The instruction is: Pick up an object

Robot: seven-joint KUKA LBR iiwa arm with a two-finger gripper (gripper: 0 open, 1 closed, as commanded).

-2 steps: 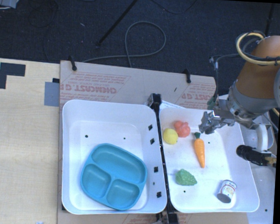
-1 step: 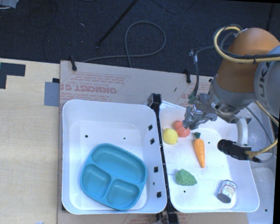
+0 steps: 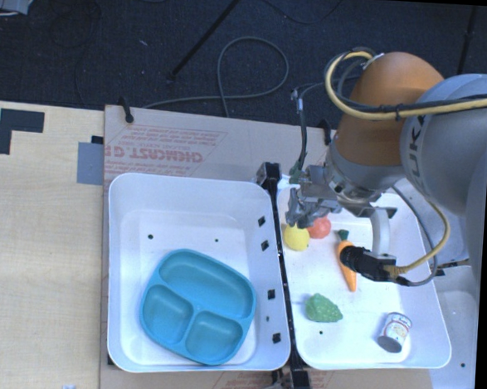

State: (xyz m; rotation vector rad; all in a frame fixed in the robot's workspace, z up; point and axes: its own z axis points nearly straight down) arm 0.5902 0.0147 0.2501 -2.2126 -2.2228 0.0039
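We look down on two white bins. The left bin (image 3: 129,223) holds a blue divided plate (image 3: 197,305). In the right bin (image 3: 420,343), the gripper (image 3: 303,217) hangs just above a yellow lemon (image 3: 296,238), near a carrot (image 3: 347,265), green lettuce (image 3: 324,308) and a small can (image 3: 394,331).

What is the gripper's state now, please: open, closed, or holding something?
Gripper: cannot be told; it hangs right above the yellow object in the right bin.

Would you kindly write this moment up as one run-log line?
gripper: low in right bin, just above lemon | nothing seen held | carrot, green toy, can untouched | left bin: blue tray
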